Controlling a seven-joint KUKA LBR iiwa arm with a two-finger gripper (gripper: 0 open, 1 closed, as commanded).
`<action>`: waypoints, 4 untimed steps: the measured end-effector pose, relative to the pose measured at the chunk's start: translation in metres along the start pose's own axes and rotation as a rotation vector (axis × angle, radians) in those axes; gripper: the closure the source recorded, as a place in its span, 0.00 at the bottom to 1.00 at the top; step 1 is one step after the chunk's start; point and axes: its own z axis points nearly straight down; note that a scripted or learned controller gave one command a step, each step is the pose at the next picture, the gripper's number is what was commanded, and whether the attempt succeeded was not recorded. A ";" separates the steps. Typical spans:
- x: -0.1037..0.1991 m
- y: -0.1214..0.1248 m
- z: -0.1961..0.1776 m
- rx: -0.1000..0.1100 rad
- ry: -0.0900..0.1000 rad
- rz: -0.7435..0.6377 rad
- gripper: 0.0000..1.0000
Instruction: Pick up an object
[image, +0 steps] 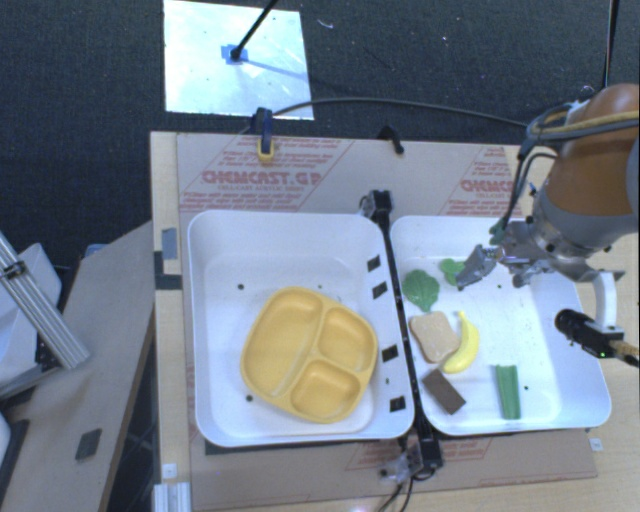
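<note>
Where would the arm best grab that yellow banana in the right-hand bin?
Probably across the middle of the curved yellow banana, coming straight down from above. It lies flat on the floor of the right white bin, running up and down the view, so its narrow width suits the gripper. The tan bread slice touches its left side, leaving little room there for a finger.

We see a divided tray (310, 353) in the left bin (215, 260). In the right bin (590, 400), bread (433, 336) sits centrally: broccoli (421, 290) at twelve o'clock, banana (463, 344) at three, chocolate (443, 391) at six, celery (508, 391) at four.
</note>
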 end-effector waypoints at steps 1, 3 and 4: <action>0.000 0.002 -0.007 -0.013 -0.001 -0.002 0.00; -0.001 -0.007 0.111 -0.009 0.000 0.000 0.00; -0.001 -0.004 0.148 -0.014 0.000 0.001 0.00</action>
